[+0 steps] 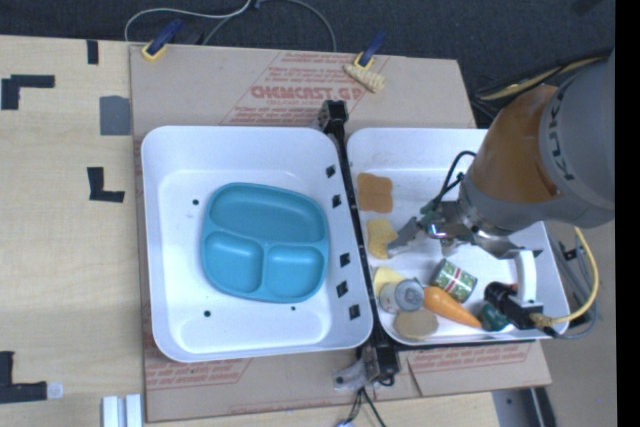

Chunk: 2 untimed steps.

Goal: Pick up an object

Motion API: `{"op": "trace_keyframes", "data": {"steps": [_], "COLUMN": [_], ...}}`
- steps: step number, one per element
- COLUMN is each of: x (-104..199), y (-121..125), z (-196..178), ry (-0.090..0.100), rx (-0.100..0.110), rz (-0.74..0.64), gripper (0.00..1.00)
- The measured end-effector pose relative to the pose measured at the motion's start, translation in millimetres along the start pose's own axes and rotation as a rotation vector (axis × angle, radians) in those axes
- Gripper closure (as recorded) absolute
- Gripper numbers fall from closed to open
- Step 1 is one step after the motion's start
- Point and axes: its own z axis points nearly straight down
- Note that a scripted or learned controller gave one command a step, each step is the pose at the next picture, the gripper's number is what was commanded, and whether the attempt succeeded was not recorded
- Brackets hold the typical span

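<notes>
cardboard sheet [300, 90] on wooden bench, dark carpet beyond | blue divided plate [264, 242] in left bin [160, 215] | carrot [452, 306], can [455, 279], toy foods in right bin [420, 143] | gripper [418, 229] above them, finger state unclear

Divided plate [264, 242] in the left bin [165, 165]; can [455, 279], carrot [451, 307] and food pieces [376, 192] in the right bin [420, 140].

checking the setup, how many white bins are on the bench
2. The shallow white plastic bin on the left holds a blue divided plate; the shallow white plastic bin on the right holds small food items, partly hidden by the grey arm.
</notes>
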Motion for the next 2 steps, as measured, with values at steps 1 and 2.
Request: {"op": "trace_keyframes", "data": {"steps": [1,2], "x": [8.6,6.5], "y": [44.7,44.8], "z": [44.5,31.0], "ry": [-0.001,-0.005], "rx": [0.004,-0.002], "rz": [0.003,0.005], "gripper": [0.00,1.00]}}
